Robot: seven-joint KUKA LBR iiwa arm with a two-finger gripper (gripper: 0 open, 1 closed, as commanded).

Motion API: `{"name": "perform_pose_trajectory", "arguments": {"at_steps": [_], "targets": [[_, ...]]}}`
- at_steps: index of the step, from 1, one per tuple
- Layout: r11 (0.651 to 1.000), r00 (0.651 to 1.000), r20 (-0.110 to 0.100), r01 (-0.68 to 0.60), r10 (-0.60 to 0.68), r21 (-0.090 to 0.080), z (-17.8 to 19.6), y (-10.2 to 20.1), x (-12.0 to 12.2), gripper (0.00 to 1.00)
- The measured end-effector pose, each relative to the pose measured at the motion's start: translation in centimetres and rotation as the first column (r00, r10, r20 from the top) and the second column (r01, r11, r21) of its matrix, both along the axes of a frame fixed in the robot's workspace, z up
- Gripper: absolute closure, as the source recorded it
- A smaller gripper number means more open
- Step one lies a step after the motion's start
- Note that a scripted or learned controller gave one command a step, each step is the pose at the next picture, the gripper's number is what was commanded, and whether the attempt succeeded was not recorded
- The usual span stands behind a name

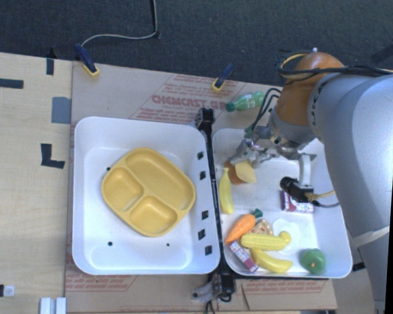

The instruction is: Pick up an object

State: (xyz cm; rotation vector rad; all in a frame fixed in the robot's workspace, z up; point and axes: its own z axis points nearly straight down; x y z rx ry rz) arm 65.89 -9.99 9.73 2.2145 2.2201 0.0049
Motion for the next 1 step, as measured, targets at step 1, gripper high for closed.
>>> {"name": "perform_pose_trajectory", "arguments": {"at_steps": [1], "targets": [[1.000, 1.000, -0.006, 0.000, 0.000, 0.003, 8.75, 8.28, -1.15, 1.00]]}}
